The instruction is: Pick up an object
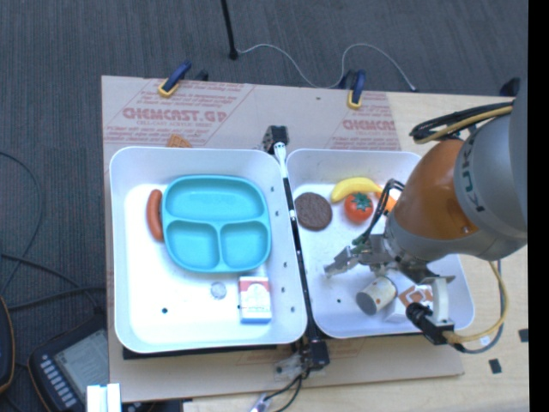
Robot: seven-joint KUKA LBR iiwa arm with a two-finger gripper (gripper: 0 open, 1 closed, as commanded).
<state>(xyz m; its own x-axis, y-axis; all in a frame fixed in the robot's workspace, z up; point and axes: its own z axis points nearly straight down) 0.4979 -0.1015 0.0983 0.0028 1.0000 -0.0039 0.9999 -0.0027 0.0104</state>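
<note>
- Gripper, lower right of centre: the two fingers are seen spread apart above the floor of the right bin, with nothing between them; the jaws are read as open and empty.
- Candidate object, a small tan cup lying on its side, is found just below and right of the gripper, close to it but not within the jaws.
- Further candidates are grouped in the upper part of the same bin: a brown round cookie, a red tomato and a yellow banana just above it, the last two touching or nearly so.
- Step in hand, as judged: a grasp is being lined up. It is best done with the jaws centred over one object, the cup being nearest; a lying cup is likely to roll, so the fingers should be closed across its sides.
- Arm: the grey body with orange band enters from the right and hides part of the bin.
- Left bin: a blue divided tray, a red sausage at its left and a small carton below it are held.
- Surroundings: both bins rest on a printed board clamped at its top edge, over dark carpet.
</note>
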